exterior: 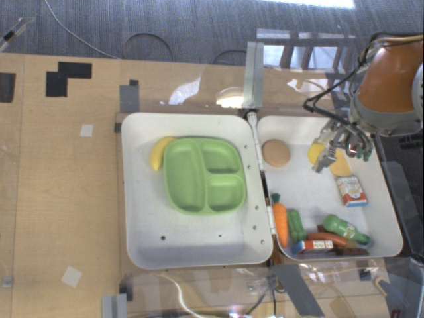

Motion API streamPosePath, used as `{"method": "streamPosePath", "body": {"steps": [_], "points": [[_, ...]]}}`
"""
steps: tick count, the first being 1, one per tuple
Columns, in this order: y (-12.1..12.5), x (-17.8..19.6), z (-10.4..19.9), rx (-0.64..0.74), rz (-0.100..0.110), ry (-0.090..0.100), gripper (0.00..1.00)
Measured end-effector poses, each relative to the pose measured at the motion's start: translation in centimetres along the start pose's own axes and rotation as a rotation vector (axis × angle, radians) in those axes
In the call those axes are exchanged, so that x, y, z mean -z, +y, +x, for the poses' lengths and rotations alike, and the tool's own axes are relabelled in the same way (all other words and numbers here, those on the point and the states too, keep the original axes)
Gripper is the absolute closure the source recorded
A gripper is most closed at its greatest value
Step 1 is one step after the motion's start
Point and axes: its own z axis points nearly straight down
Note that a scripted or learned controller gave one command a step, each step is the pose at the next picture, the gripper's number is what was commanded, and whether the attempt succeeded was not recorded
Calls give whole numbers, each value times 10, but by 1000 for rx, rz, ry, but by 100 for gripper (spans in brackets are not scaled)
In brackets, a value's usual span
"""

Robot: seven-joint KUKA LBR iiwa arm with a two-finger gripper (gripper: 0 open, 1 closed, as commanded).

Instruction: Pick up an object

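Yellow piece (316,153) lies at the far side of the right bin (387,240), just under the gripper (329,154); I cannot tell whether the gripper is apart or closed. The left bin (142,230) holds a banana (158,154) and a green plate (202,175). A cookie (275,153) sits left of the yellow piece.

No legible text anywhere. Small carton (351,191) at right of the right-hand bin (391,247) has red and white printing on its face, too small to read. Red packet (317,245) at that bin's lower edge carries a pale label strip, also unreadable. Green bottle (346,228) just above it shows a light band, no characters resolvable. Black block shapes (66,77) on the bench (59,191) at upper left are plain marks, not letters.
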Motion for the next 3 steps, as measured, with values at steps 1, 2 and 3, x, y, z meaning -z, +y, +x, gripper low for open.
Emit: {"method": "streamPosePath", "body": {"steps": [1, 2, 3], "points": [[-5, -3, 1, -6, 3, 5, 0], [-66, -71, 31, -21, 5, 1, 0], [-63, -56, 26, -14, 4, -15, 100]]}}
